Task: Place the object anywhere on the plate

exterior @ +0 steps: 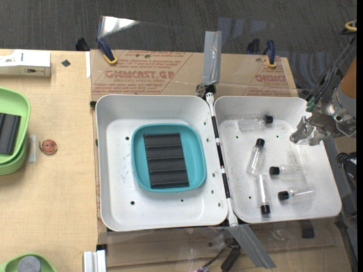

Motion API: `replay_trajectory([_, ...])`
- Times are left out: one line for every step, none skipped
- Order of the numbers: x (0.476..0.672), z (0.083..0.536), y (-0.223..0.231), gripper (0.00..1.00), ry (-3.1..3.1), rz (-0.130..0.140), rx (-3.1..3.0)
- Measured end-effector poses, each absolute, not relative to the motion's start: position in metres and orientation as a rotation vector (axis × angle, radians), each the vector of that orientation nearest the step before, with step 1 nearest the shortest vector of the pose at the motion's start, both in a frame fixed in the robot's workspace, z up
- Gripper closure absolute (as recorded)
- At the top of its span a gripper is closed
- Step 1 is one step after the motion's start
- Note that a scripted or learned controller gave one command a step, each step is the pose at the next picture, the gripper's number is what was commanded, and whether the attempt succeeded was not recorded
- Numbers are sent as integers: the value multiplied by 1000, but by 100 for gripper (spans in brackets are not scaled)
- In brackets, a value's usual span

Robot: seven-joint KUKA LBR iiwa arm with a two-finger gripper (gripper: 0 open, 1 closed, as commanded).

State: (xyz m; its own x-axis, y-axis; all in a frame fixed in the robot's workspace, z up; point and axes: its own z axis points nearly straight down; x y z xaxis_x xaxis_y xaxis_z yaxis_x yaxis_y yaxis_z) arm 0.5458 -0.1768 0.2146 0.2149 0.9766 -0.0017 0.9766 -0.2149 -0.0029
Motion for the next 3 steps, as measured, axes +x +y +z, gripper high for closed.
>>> replay_trajectory([518,191,-115,100,-2198,5,-2241])
replay_trajectory([518,199,-116,100,-2195,8,-2243])
replay_trajectory([513,190,-31,100,-2370,4,-2059])
